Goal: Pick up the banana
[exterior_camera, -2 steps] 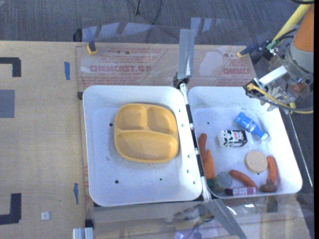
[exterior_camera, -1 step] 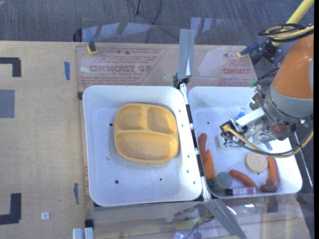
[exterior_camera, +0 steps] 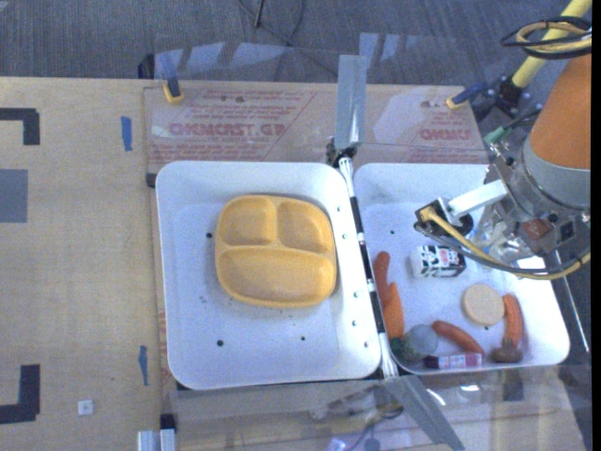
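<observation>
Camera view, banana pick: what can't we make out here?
- End effector: fingers lost among cables and wrist hardware, so open or shut cannot be told.
- Banana: no object in the right bin is clearly one.
- Items in the bin's near corner: overlapping and too small to identify.
- Arm: cut off by the right edge.

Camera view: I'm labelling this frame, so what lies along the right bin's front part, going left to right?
Two orange-red carrot-like pieces by the left wall → grey-green rounded lump → orange sausage-shaped piece lying at a slant → round tan disc → upright orange sausage-shaped piece.
</observation>
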Robot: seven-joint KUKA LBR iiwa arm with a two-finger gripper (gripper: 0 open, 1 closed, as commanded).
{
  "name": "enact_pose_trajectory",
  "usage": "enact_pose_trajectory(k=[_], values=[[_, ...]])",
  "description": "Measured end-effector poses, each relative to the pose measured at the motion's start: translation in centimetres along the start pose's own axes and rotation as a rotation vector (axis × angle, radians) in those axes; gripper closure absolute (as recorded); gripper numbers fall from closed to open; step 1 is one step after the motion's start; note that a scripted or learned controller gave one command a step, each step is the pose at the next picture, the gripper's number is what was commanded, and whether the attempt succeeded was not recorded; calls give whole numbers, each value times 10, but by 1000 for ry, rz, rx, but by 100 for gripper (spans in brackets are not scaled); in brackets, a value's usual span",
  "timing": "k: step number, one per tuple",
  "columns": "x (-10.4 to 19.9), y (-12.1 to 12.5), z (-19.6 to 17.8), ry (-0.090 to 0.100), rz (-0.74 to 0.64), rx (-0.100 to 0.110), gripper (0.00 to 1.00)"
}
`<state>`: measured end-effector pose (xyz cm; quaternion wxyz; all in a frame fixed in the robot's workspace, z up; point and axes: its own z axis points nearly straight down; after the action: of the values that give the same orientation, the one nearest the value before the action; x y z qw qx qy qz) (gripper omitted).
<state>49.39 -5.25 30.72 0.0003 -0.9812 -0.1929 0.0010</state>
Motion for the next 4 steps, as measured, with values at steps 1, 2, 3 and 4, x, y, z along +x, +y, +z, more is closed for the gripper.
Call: enact_pose_trajectory(k=[1,2,3,4], values=[[8,-59,117,-2,4,2,100],[52,12,79,1,-52,0,100],[94,106,83,0,-91,0,100],[42,203,126,-1,-127,2,100]])
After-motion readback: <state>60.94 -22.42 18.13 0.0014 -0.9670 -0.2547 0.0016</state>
